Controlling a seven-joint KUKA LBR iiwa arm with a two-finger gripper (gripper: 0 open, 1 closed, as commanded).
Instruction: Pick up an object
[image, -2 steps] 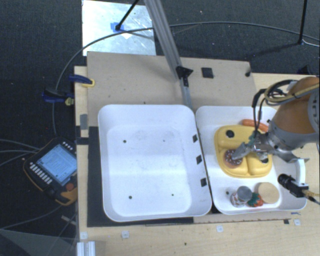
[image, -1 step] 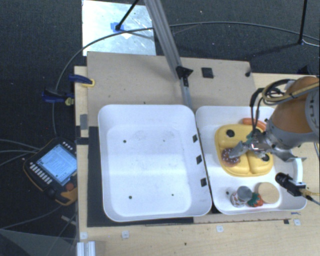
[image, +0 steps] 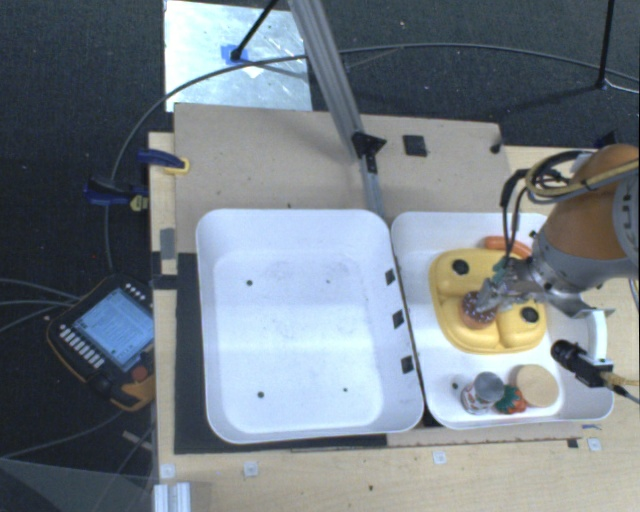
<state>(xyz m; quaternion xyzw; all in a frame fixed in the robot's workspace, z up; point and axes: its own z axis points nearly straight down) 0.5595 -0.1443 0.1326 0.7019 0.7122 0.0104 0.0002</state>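
The right bin holds a large yellow toy with black dots. A small round brown and pink object rests on the yellow toy. My gripper hangs low over the yellow toy, its tip right by that round object. An orange piece peeks out behind the yellow toy. Toward the front of the same bin lie a grey cylinder with red and green bits and a tan disc.
The left bin stands beside the right one, sharing a raised middle rim with black clips. A metal pole slants in from the top. A teach pendant lies off the bench at left.
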